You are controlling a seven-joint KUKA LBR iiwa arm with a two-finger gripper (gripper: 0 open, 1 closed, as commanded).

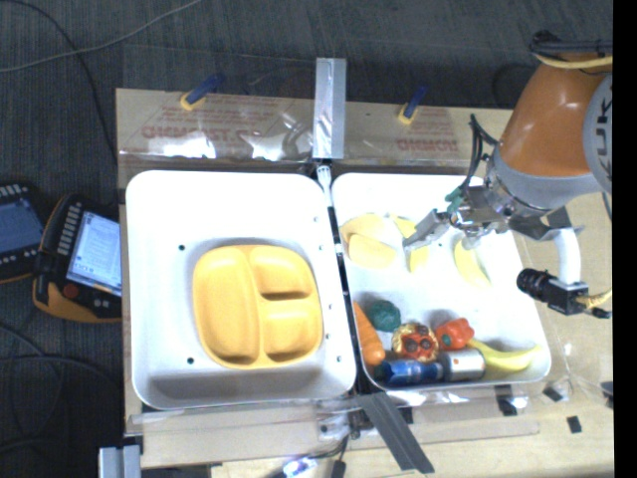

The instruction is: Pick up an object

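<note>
**Op:** I see the arm (557,118) reaching in from the right over the right bin (498,297). The jaws (428,229) hang above its upper middle, by the pale yellow pieces.

**Eng:** Jaw state?

**Op:** Looks slightly parted; one thin finger (423,230) points left and down. Nothing sits between them that I can see.

**Eng:** Where are the pickable things?

**Op:** All in the right bin. A pale yellow round piece (370,242) lies upper left, just left of the jaws. A yellow slice (471,264) lies right of them, under the wrist. Along the front wall, left to right: carrot (367,339) against the left wall, green object (385,316) beside it, orange-red round toy (415,342), red pepper-like piece (455,334), banana (506,355) at the right corner. A blue can (408,371) and a silver can (462,365) lie on their sides at the front edge.

**Eng:** Left bin?

**Op:** The left bin (159,267) holds a yellow divided tray (257,303), flat, roughly centred. A handheld pendant (78,262) lies on the floor, left of the counter (149,132).
</note>
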